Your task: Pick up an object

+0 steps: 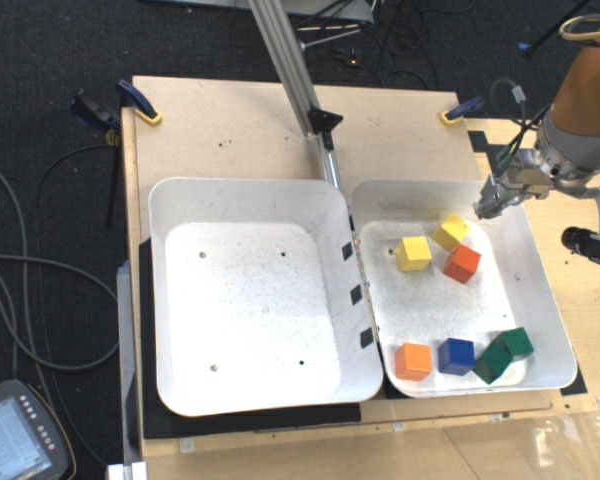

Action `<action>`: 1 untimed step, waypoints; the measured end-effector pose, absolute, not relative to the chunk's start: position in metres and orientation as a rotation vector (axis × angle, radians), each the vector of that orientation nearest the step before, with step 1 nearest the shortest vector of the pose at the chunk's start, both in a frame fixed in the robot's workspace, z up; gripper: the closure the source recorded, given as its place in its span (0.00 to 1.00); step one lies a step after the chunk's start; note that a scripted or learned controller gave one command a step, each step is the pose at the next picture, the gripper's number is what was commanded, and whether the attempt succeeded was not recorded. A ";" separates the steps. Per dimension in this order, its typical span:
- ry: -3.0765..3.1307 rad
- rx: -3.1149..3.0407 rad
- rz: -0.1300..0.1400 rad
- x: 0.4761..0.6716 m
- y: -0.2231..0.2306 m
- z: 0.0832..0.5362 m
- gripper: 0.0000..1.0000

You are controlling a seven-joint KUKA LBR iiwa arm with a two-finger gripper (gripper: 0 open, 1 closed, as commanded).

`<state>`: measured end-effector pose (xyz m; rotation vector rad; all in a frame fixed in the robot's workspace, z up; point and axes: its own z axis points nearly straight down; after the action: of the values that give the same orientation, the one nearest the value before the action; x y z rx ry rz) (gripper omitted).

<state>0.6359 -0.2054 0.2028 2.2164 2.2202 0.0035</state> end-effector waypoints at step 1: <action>2.230 2.214 0.002 0.629 -0.157 0.199 1.00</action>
<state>0.6290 -0.1568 0.1986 2.2145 2.2297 0.0017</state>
